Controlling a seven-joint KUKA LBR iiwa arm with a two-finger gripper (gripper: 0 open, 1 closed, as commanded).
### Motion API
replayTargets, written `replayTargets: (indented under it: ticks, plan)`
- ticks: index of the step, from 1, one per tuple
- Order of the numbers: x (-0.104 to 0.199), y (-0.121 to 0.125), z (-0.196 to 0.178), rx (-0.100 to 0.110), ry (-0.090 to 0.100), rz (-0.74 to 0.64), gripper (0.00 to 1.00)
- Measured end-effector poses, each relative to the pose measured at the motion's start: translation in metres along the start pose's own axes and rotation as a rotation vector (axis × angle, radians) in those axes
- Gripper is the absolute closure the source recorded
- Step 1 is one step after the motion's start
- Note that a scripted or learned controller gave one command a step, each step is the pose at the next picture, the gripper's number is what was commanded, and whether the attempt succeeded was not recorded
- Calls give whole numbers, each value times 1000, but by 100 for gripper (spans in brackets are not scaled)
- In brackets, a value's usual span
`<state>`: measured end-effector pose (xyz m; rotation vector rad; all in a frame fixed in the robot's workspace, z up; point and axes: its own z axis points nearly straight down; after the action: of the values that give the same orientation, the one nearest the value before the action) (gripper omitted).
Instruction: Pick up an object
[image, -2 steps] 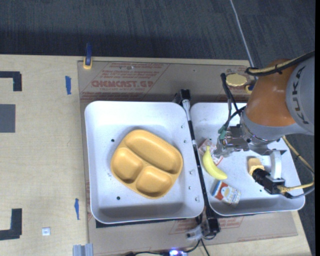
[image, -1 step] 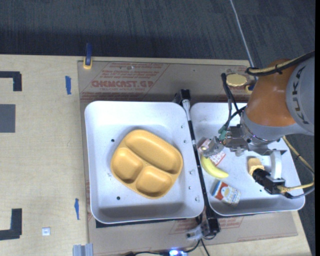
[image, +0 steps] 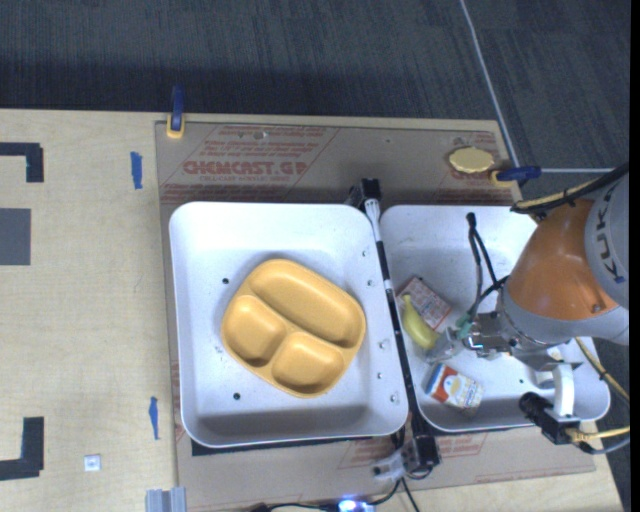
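The right bin (image: 440, 226) holds a yellow banana (image: 416, 326), a red and white packet (image: 426, 298) just behind it, and a small white and orange carton (image: 455, 388) near the front wall. My gripper (image: 462, 338) hangs low over this bin, right beside the banana and just above the carton. The grey wrist and orange band (image: 560, 270) cover most of the gripper from above. I cannot make out anything held in it.
The left bin (image: 190, 300) carries a yellow divided plate (image: 290, 325). A metal divider (image: 385, 290) separates the bins. A yellow disc (image: 471, 160) lies on the cardboard behind the right bin. Black cables (image: 480, 260) trail along the arm.
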<state>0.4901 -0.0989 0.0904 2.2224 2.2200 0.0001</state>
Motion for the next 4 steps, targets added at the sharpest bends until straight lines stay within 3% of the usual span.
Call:
replayTargets:
  ticks: [4]
  plan:
    - [5, -9, 4, -7, 0, -1, 0]
